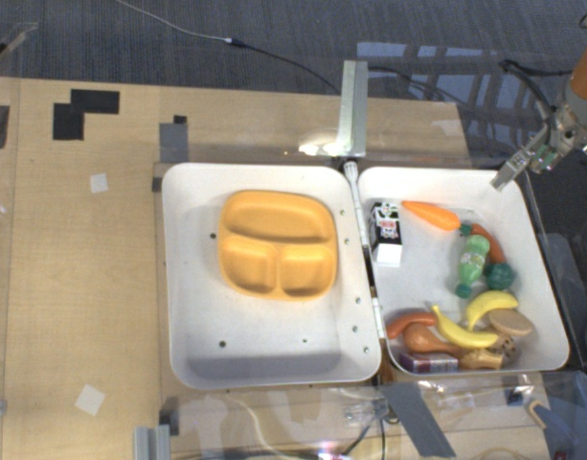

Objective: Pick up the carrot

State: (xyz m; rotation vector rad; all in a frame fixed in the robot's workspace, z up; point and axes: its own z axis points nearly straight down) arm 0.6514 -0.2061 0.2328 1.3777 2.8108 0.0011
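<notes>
Carrot (pixel 432 215) is the landmark here: it lies on the floor of the right bin (pixel 552 286), near that bin's far rim, untouched, its pointed end aimed left. Well to its left, across the divider, the left bin (pixel 188 257) holds a yellow divided plate (pixel 277 244) with bare white floor all round it. Just left of the carrot stands a small black-and-white carton (pixel 387 232), close by the tip. Nearer the camera than the carrot sits open floor, then a green bottle (pixel 471 262) to its right and a crowded heap with a banana (pixel 477 319) along the near rim. My gripper (pixel 519 166) hangs to the right of the carrot, above the bin's far right corner; whether it is wide or narrow I cannot tell.
</notes>
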